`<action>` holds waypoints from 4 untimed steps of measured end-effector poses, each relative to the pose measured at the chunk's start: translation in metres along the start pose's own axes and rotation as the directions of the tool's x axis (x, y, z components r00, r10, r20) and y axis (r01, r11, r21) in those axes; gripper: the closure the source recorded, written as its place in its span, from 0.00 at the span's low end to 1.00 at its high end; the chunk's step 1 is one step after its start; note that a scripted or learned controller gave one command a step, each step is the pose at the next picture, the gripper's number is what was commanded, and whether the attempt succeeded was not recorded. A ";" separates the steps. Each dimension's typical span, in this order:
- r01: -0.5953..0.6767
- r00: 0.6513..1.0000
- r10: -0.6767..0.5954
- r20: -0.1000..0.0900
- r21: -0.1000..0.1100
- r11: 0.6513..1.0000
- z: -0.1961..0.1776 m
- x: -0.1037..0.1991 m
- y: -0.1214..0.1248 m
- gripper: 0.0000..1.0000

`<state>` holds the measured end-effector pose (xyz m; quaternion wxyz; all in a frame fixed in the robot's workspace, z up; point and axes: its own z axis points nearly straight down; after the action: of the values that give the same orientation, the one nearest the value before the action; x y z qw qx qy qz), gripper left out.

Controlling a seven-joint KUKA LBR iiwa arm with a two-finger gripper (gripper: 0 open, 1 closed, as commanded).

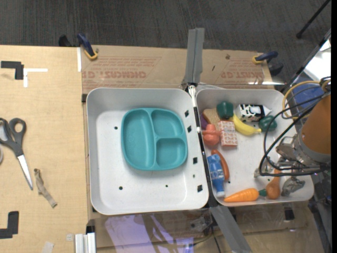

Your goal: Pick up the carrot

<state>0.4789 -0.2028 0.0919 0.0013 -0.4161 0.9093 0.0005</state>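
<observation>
The carrot (242,195), orange with a small green top at its right end, lies flat along the front wall of the right bin (247,157). My gripper (275,172) hangs over the bin's front right corner, just right of and slightly above the carrot's green end. A second small orange piece (273,190) sits directly under the gripper, between it and the carrot. Cables and the wrist hide the gripper's tips, and nothing visibly hangs from it.
The right bin also holds a blue bottle (215,172), a red sausage (225,165), a pink box (227,133), a peach (210,136), a banana (245,127), a green pepper (225,109) and a cow-patterned carton (252,110). A teal divided plate (154,138) lies in the left bin. Scissors (17,144) rest on the bench.
</observation>
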 end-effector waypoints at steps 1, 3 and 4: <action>-0.049 0.999 0.049 0.000 0.000 0.999 0.000 -0.094 -0.018 0.00; 0.177 0.984 -0.177 0.008 0.017 0.984 -0.004 -0.077 0.060 0.00; -0.045 0.999 0.045 0.001 0.000 0.999 0.000 -0.100 0.034 0.00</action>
<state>0.5191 -0.1048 0.0919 0.0017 -0.3955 0.9185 0.0005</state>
